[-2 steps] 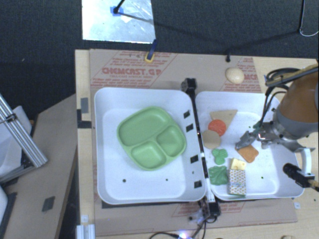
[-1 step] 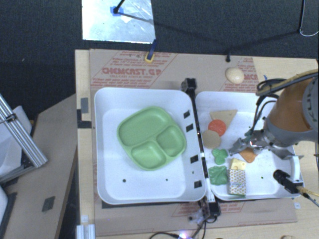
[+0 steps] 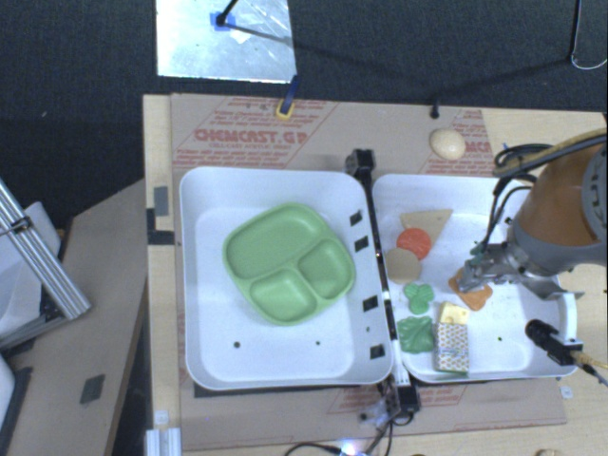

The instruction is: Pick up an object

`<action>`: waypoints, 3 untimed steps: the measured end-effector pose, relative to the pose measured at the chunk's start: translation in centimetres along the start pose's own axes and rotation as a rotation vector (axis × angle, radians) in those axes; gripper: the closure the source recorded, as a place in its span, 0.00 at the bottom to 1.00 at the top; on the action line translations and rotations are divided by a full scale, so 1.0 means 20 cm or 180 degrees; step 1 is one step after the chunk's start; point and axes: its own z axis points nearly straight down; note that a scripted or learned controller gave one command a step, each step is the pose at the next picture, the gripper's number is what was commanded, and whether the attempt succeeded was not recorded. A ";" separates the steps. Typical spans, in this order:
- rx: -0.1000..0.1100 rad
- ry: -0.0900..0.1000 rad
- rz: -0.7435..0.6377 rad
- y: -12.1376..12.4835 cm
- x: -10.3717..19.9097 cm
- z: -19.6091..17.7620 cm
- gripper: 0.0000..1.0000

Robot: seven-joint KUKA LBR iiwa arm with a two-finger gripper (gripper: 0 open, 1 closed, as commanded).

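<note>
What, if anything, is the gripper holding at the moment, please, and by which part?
It cannot be told: the gripper sits low over a flat orange piece in the right white bin, hiding any contact.

A robotics lab: bench (image 3: 237,126) with twin white bins (image 3: 204,255), grey-orange arm (image 3: 560,217), dark carpet.

Two smooth, glossy white plastic bins (image 3: 204,255) sat on printed brown cardboard (image 3: 256,131). A matt green plastic tray (image 3: 288,263) lay in the left one. A shiny metal sheet (image 3: 223,27) lay upper left on dark carpet (image 3: 76,74).
</note>
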 end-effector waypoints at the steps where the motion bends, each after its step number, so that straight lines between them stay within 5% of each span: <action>1: -0.0004 -0.0002 -0.0009 0.03 -0.02 -0.31 1.00; 2: -0.0004 0.0000 -0.0011 0.00 0.01 -0.56 1.00; 3: 0.0002 0.0001 -0.0011 0.01 0.01 -0.62 1.00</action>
